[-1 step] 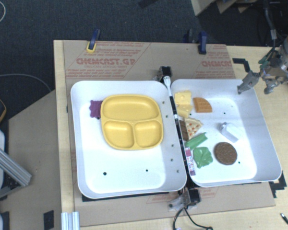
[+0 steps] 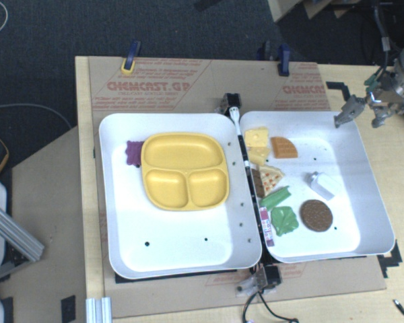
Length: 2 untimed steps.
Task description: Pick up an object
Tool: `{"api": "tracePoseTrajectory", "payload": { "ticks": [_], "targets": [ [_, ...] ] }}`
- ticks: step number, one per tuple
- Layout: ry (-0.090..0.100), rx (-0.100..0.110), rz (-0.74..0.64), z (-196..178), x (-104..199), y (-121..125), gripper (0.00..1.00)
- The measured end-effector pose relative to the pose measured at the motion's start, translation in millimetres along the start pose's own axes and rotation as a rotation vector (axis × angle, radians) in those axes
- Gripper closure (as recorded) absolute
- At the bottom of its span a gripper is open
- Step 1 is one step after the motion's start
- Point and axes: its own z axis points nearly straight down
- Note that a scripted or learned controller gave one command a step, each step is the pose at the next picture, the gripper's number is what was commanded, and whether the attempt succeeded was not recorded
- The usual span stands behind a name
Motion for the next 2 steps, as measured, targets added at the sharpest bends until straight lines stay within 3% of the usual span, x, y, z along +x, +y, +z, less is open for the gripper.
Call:
{"api": "tracePoseTrajectory", "payload": {
  "ticks": [2],
  "targets": [
    [0.001,0.005,-0.002,85.8,6.9,-0.1,0.0]
  ]
}}
